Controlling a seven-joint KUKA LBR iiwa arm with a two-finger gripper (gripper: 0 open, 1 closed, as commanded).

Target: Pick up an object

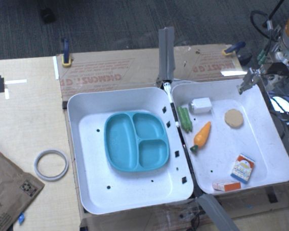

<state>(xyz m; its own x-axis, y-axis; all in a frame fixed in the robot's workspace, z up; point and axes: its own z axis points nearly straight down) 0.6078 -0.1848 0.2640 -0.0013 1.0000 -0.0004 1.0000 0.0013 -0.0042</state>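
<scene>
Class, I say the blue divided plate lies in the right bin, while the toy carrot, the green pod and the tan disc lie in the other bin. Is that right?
Not quite. The camera view shows the blue divided plate in the left bin, not the right one. The toy carrot, green pod and tan disc do lie in the other bin, the right one.

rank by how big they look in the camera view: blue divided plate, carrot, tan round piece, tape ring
1. blue divided plate
2. tape ring
3. carrot and tan round piece: too alike to rank
</scene>
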